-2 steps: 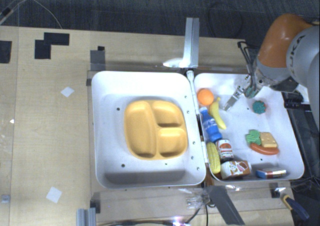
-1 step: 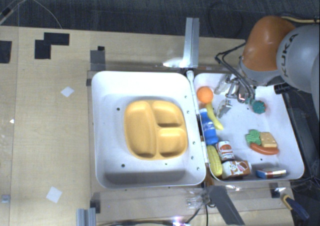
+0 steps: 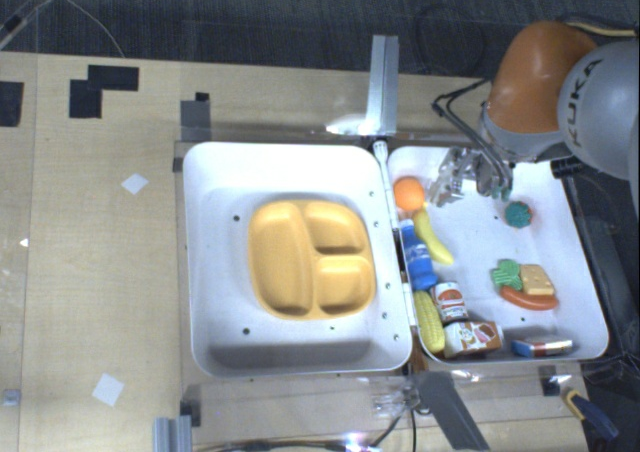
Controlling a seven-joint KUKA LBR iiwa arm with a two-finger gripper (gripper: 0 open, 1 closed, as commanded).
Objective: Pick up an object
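Camera view: pincer (image 3: 468, 180) hovering in right bin (image 3: 580, 270), far end; whether released or clenched, cannot tell. Orange ball (image 3: 407, 193) lying just left of it; teal piece (image 3: 517, 214) lying right.

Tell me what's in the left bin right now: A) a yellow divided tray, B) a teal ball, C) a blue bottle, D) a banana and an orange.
A: the yellow divided tray lies alone in the left bin; the small items are in the right bin.
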